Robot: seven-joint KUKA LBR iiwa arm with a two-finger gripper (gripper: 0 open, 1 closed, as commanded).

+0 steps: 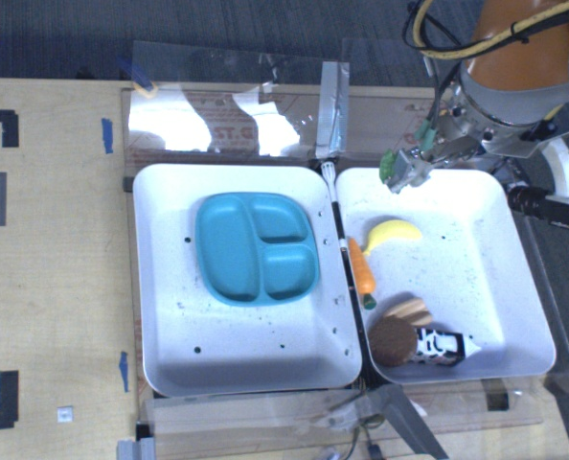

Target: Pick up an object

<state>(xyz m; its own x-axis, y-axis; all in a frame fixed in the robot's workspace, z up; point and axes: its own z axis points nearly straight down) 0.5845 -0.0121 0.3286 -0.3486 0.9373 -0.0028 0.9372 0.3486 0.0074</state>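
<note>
My gripper (pixel 402 172) hangs over the back left corner of the right bin (pixel 514 286). It is shut on a small green object (pixel 389 165) that shows at the fingertips, lifted above the bin floor. Below it in the right bin lie a yellow banana (pixel 393 234), an orange carrot (pixel 361 270) along the left wall, a round brown brush (pixel 396 333) and a black and white toy (pixel 444 345) near the front.
The left bin (pixel 160 305) holds a blue divided plate (pixel 258 247). A clear plastic sheet (pixel 227 113) and a metal bracket (pixel 330 111) stand behind the bins. Cables and the arm's orange band (pixel 524 17) loom at the top right.
</note>
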